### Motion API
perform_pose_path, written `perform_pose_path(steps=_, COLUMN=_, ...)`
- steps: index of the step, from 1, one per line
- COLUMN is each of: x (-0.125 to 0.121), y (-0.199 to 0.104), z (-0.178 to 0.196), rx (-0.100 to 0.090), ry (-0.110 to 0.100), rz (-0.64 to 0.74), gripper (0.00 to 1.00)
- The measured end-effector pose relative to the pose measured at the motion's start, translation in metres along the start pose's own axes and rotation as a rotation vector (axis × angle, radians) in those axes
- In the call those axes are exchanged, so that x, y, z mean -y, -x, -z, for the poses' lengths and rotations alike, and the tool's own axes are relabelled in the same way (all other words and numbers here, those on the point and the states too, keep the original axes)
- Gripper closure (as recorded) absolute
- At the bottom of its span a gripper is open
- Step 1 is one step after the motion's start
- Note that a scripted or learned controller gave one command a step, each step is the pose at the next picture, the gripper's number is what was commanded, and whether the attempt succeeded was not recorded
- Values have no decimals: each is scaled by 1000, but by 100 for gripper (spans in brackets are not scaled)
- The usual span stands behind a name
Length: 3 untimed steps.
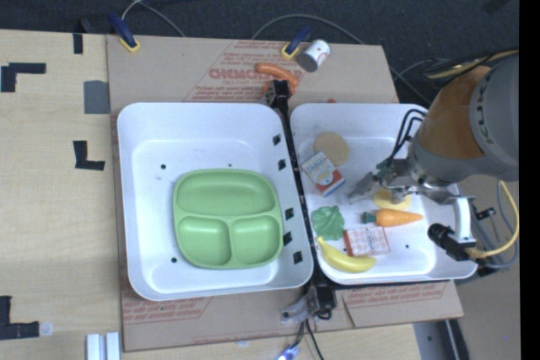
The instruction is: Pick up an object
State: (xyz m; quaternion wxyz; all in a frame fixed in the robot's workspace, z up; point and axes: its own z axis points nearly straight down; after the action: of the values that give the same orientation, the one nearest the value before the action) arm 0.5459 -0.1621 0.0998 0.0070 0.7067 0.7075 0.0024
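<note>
- Right now the pincer (364, 186) is down inside the right bin (359, 115), its dark fingers reaching left toward the small carton (322, 171)
- Whether those fingers are spread or pressed together, I cannot tell from this angle, and nothing shows between them
- So the pick looks not yet made: every candidate lies on the bin floor
- Carrot (395, 217) and a yellow piece (391, 200) sit just beside the wrist, banana (344, 258) and snack packet (367, 242) nearer the front wall, green leaf (328, 221) to their left, tan disc (332, 147) further back
- Left bin (143, 131) carries the green divided plate (228, 217)
- Left to do: close on something and lift it clear
</note>
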Motion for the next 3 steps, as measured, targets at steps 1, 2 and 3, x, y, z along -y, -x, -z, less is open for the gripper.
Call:
perform_pose_path(steps=1, x=-3, y=31, z=-12, rx=-6, ry=-6, rz=2, gripper=0)
perform_pose_path(steps=2, x=1, y=63, z=-13, rx=-2, ry=-6, rz=0, gripper=0)
perform_pose_path(steps=3, x=-30, y=13, z=-13, rx=-5, ry=-7, rz=2, gripper=0)
